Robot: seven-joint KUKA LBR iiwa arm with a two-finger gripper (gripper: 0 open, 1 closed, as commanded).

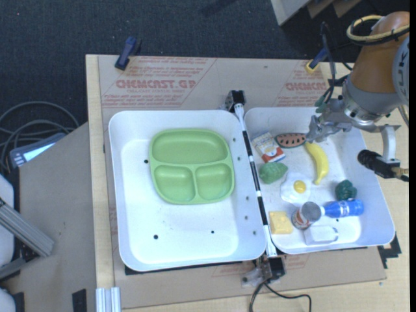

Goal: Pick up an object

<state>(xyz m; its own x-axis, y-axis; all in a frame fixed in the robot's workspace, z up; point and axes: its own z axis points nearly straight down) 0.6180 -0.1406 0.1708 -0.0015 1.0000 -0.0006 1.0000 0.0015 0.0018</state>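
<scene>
A green divided plate (192, 165) is lying in the left bin (130, 239), toward its upper middle, with three compartments showing. The bin is sitting on a brown board (97, 174) printed with red lettering, and a blue clamp (125, 52) is gripping the board's upper left edge.

Crossing into the right bin (383, 229), a small red and white carton (268, 147) is resting near the top left corner, with a green leafy vegetable (273, 171) just below it. A yellow cheese wedge (281, 222) is lying further down by the bin's left wall. Beside the carton, a watermelon slice (290, 139) is lying flat. A fried egg (296, 188) is sitting near the bin's middle, and a small can (307, 213) is lying under it, touching a white block (320, 234) at the bottom.

The banana (318, 162) is lying lengthwise in the upper middle of the bin, its upper tip pointing up toward the claw. The gripper (318, 130) is hanging just above and slightly left of that tip, between the watermelon slice and the banana. How wide its claw is standing I cannot tell, since the wrist is covering it from above.

Further right, a blue bottle (342, 208) is lying on its side, and a dark green lump (346, 190) is sitting just above it. The orange-banded arm (380, 64) is reaching in from the upper right.
</scene>
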